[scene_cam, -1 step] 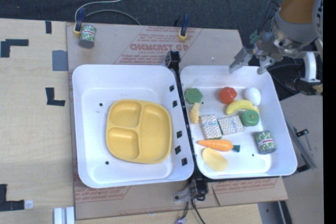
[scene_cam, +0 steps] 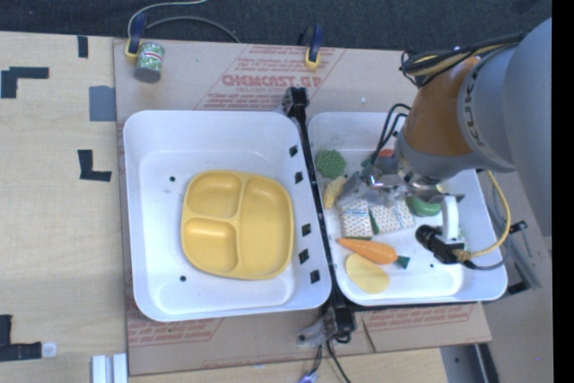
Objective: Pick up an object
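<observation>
Claw (scene_cam: 377, 186) low in right bin (scene_cam: 484, 282), grip state unclear, carrot (scene_cam: 368, 250) lying crosswise, green end pointing right

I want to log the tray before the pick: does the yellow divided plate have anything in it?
Empty. The yellow divided plate lies flat in the left bin, and all three compartments show bare yellow.

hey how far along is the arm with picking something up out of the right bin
Nothing looks picked up yet. The tool is low in the right bin, over the checkered packets. The carrot, yellow slice and broccoli lie on the bin floor. Grasping and lifting remain.
</observation>
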